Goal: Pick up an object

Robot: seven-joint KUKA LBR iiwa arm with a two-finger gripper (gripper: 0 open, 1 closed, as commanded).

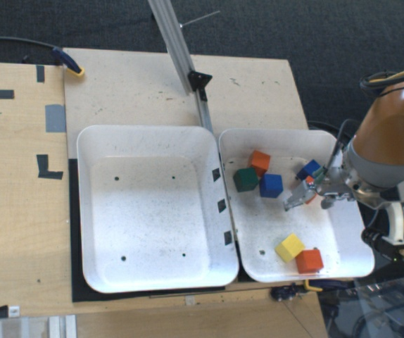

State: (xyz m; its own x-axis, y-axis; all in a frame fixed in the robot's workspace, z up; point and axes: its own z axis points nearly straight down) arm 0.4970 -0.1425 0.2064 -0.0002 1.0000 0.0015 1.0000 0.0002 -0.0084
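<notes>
Six small blocks are located in the right bin (343, 259). An orange block (260, 161) is positioned toward the far left part of that bin, with a green block (245, 180) just beside it on the near left and a blue block (271, 185) just beside it on the near right; the three are grouped closely, and contact between them cannot be confirmed. A second blue block (310, 169) is found further right, close to the gripper (302, 194). A yellow block (289, 247) and a red-orange block (309, 260) are placed at the near side of the bin, touching or nearly touching one another.

The gripper is lowered into the right bin, between the blue block on the left and the bin's right wall. A small red-orange patch is visible at the gripper body, but it cannot be determined whether this is a block or a part of the tool. Whether the fingers are apart or together cannot be told, and no block can be confirmed between them.

The arm (385, 143), grey with an orange band, is extended in from the right over the bin's right rim.

The left bin (89, 153) is set alongside, its right rim meeting the right bin's left rim. A slanted metal rail (174, 37) is mounted beyond the bins.
</notes>
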